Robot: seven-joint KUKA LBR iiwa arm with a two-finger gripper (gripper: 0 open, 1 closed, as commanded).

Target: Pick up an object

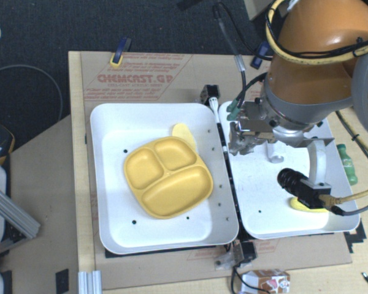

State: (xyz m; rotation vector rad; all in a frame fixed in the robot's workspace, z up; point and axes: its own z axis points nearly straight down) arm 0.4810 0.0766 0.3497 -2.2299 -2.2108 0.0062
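A yellow three-compartment plate (167, 176) lies in the middle of the left bin (104, 182). A pale yellow flat piece (184, 132) pokes out from under the plate's far edge. My gripper (239, 144) hangs low over the far left part of the right bin (264, 219), close to the wall between the bins. The big orange and grey wrist above it hides much of that bin. A small yellow object (302, 206) lies near the right bin's front right. A green object (346, 164) lies at the bin's right edge.
Both bins rest on a cardboard sheet (141, 75) with red lettering. A blue and yellow clamp (118, 52) sits at the sheet's far edge. Cables run behind the bins, and small fittings (245, 253) sit at the front between them.
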